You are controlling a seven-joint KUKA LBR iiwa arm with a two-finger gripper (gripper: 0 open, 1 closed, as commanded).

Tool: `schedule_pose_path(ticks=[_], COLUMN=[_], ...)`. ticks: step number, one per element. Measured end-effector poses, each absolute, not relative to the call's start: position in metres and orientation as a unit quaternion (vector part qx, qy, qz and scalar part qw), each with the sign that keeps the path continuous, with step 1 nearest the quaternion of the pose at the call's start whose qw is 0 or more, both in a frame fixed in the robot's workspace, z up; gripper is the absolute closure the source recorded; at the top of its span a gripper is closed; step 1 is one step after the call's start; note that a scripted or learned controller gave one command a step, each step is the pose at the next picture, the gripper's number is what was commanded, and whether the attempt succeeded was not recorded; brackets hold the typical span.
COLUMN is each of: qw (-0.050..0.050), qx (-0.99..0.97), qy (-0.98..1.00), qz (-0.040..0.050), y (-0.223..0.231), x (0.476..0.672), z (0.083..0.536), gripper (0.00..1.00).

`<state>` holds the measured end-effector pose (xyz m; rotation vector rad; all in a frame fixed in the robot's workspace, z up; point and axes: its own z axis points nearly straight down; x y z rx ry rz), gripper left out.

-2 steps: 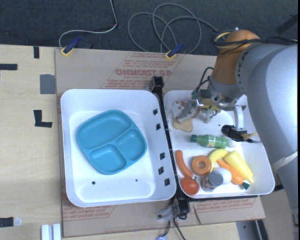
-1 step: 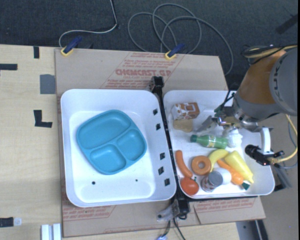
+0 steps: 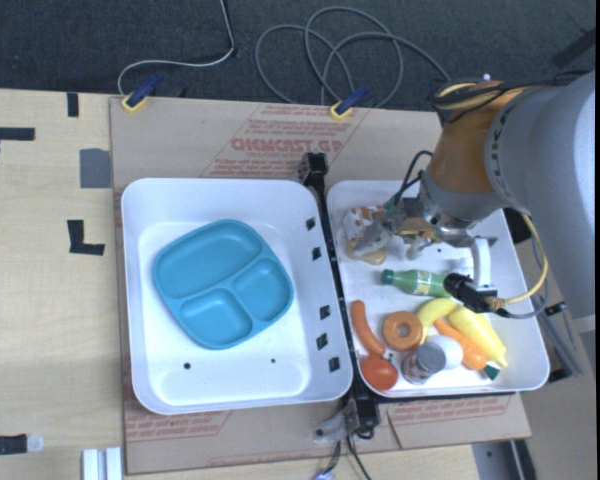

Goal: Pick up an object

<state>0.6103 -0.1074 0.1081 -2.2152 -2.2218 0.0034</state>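
The right bin holds several toy foods: a green bottle, a yellow banana, an orange carrot, a donut, a red-orange sausage, a red tomato piece and a small grey can. My gripper hangs low over the bin's back left part, among pale brownish items. The wrist and cabling hide its fingers.
The left bin bears a blue divided plate. A black divider with clips runs between the bins. Cables loop on the dark floor behind the bench. The arm's grey body covers the right bin's back right.
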Motion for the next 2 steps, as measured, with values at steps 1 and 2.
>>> schedule_pose_path(ticks=[1, 2], qw=[0.018, 0.021], qx=[-0.705, -0.705], qy=[-0.708, -0.708], qz=[0.0168, 0.0209], y=[-0.1055, -0.1058], x=[0.661, 0.6587], z=[0.0851, 0.0904], gripper=[0.0, 1.0])
